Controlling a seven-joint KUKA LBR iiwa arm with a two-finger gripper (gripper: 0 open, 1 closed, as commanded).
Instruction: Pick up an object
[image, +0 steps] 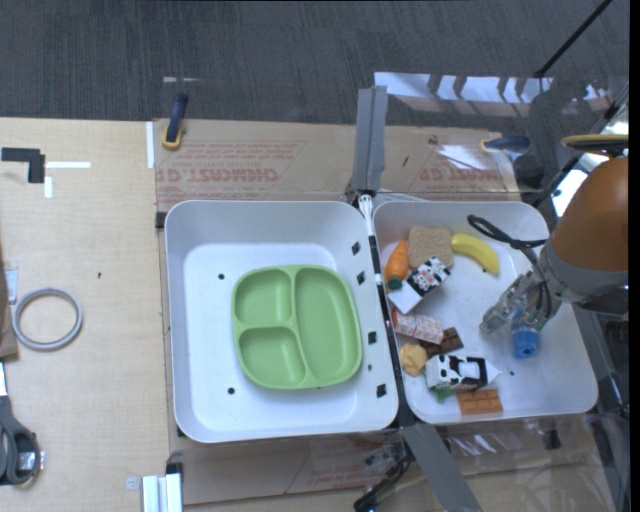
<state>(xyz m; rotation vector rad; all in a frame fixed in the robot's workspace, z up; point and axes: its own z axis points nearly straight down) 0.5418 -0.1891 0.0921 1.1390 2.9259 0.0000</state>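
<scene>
Tool (508, 312) is seen low in the right bin (560, 385), just beside a blue item (526, 343); open or closed can't be told. Toys are clustered at the bin's left; a green plate (297, 326) is noted in the left bin (200, 330).

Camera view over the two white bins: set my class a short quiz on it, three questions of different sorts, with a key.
1. True or false: the green divided plate lies in the same bin as the banana.
2. Multiple choice: the small blue object lies nearest to A) the gripper, B) the carrot, C) the roll of tape.
3. Fill in: the plate has ___ compartments.

Key
1. False. The plate sits in the left bin; the banana lies in the right bin.
2. A. It lies just beside the gripper.
3. Three.
</scene>
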